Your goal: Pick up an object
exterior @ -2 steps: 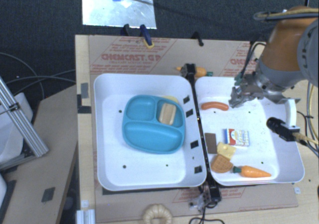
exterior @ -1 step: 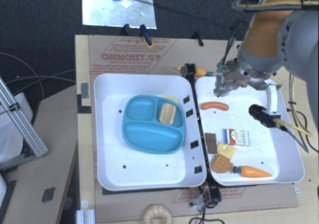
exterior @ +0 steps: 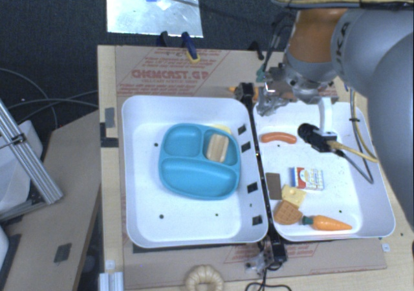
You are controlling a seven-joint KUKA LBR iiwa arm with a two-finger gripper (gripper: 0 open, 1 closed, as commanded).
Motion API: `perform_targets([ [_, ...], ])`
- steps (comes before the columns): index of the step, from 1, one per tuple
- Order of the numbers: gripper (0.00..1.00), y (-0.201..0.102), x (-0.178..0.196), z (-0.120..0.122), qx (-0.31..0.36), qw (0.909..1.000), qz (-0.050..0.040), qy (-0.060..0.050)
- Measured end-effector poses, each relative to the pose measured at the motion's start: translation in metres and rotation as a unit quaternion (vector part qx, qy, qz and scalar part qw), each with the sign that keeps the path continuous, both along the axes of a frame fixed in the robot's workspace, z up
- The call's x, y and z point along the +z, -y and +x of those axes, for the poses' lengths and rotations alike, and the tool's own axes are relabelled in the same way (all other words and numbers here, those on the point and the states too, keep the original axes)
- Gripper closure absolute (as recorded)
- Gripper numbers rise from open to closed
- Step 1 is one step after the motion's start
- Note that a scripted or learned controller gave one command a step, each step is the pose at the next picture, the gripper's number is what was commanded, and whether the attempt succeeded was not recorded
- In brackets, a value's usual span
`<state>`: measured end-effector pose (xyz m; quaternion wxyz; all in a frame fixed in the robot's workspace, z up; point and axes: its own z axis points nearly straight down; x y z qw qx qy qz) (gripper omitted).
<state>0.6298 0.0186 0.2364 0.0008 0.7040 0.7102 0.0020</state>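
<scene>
Writing: "CHEMCAST GP" on the cardboard (exterior: 169, 74), left of your gripper (exterior: 266, 105).
Arm: reaches from right, wrist over right bin's (exterior: 362, 212) far-left corner.
Grip: can't tell.
Sausage (exterior: 278, 138): just below gripper.

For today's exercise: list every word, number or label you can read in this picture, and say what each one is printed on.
"CHEMCAST GP", in red letters: on the brown protective sheet under the bins, above the left bin.
Smaller red print on that sheet: too blurred to read.
Small box in the right bin: its red and blue label is too small to read.
</scene>
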Motion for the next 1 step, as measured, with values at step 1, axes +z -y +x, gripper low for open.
perform_targets([
  [1,1.00,-0.0125,-0.0071,0.0079,-0.002,1.0000,-0.0008,-0.001],
])
